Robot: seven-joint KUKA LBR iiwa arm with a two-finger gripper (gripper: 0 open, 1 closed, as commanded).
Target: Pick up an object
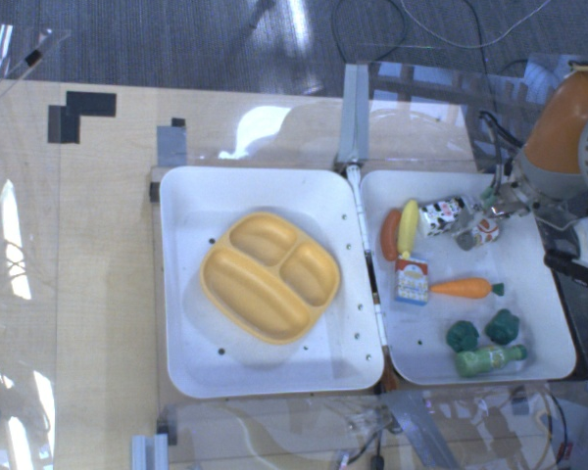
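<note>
The right bin (559,355) holds several objects. A yellow banana (409,225) lies against a red sausage-like piece (390,235). Below them stands a small carton (411,280), with an orange carrot (461,288) to its right. A black-and-white patterned can (440,215) lies near the back. Two dark green broccoli pieces (462,336) (504,326) and a green bottle (488,360) sit at the front. My gripper (478,227) is low at the back right of this bin, just right of the can. A small orange-and-white item (486,229) is right at its tip.
The left bin (186,360) holds a yellow divided plate (270,276). A metal post (354,116) rises behind the gap between the bins. Black cables (412,27) run over the floor at the back. The arm's orange band (559,125) is above the right bin's back corner.
</note>
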